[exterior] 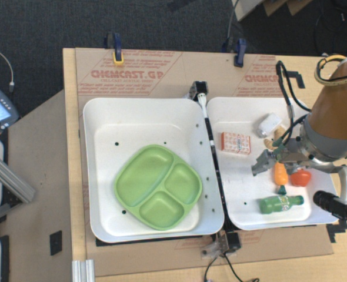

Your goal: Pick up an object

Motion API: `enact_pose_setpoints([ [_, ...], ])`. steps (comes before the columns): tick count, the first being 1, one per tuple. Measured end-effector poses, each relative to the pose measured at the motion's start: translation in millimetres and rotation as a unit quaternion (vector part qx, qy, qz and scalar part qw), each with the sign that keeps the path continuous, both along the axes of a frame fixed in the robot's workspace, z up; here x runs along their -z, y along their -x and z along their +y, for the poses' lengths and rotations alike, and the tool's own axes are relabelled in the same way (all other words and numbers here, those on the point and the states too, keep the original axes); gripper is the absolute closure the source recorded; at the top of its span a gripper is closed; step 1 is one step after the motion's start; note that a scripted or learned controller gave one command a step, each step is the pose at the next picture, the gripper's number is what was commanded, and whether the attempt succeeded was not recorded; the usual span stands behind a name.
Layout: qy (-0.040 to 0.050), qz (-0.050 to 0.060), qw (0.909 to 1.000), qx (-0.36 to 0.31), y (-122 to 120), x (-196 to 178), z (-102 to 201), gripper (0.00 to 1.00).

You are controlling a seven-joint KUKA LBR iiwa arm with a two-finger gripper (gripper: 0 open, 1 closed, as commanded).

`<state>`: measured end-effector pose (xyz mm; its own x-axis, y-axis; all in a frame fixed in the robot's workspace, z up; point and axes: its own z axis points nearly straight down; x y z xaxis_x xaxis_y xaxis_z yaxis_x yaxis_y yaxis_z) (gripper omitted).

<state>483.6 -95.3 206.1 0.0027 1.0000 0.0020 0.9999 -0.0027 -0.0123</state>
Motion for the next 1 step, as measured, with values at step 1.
enact_pose_setpoints([
  [1, 0.0008, -0.006, 1.0, -0.001, -2.6, -4.9, 0.0, 0.0],
])
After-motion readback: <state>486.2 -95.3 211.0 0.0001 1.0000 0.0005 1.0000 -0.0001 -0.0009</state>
